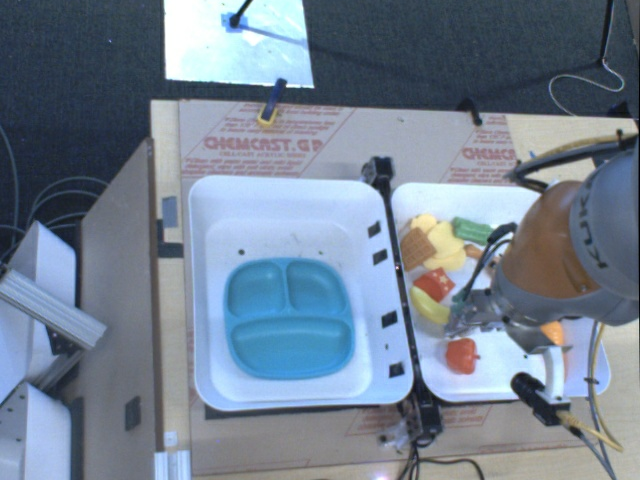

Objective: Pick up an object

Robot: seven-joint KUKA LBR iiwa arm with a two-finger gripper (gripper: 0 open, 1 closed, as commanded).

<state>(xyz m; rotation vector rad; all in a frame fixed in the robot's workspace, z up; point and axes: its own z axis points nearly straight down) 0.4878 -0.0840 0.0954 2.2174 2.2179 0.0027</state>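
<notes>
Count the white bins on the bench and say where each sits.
2. The left bin holds a blue divided plate; the right bin holds toy food, under the arm.

Red lettering reading "CHEMCAST GP" is printed on the protective sheet [300, 138] covering the bench, just behind the left bin [290, 193]. The same red mark repeats, partly cut off as "CHEMC", behind the right bin [455, 388]. Smaller red lines beneath both marks are too fine to read.
</notes>
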